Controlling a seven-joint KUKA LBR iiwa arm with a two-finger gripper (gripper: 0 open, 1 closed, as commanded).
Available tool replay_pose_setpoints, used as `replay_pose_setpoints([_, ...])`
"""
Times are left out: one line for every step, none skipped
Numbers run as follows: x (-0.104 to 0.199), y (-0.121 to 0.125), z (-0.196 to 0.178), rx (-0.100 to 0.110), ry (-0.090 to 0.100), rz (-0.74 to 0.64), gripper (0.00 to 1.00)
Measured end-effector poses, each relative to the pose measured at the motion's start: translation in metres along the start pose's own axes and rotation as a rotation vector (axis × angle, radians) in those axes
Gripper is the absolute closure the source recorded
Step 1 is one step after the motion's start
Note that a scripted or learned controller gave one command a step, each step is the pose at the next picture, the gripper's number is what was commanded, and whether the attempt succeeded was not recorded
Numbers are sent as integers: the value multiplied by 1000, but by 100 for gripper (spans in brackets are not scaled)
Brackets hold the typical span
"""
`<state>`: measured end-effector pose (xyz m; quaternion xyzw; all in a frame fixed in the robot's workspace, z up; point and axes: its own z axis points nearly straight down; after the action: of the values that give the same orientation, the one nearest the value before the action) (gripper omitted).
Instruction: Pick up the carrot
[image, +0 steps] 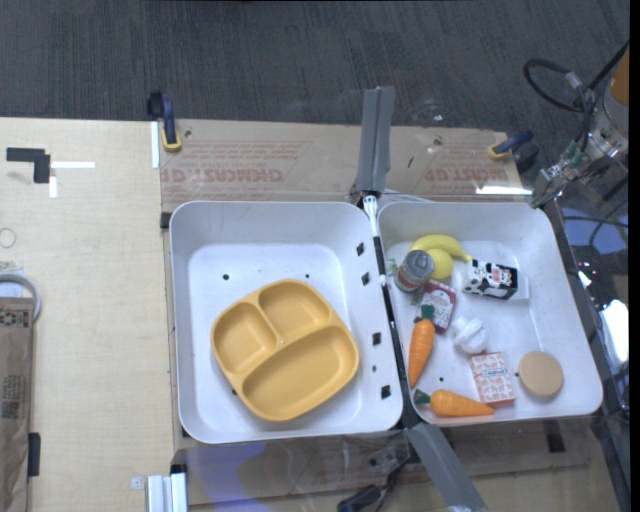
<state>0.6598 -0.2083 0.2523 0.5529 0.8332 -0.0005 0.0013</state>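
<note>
Carrot (421, 349) upright in rt bin (570, 300) w/ banana (445, 246); gripper (585, 160) state: can't tell.

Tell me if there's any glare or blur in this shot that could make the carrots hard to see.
Camera view: even, soft light. Both carrots, one upright and one along the near wall, look sharp with faint shadows. Mild sheen on the right bin rim only.

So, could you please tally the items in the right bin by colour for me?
Orange: 2, carrot and carrot
Yellow: 1, banana
Tan: 1, round disc
White: 1, small lump
Multicoloured packages or containers: 4
Total: 9
</note>
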Motion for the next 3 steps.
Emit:
replay_pose_setpoints([55, 23, -8, 0, 1, -234, 100])
replay_pose_setpoints([57, 24, 2, 0, 0, -349, 100])
replay_pose_setpoints([35, 9, -25, -1, -1, -398, 100])
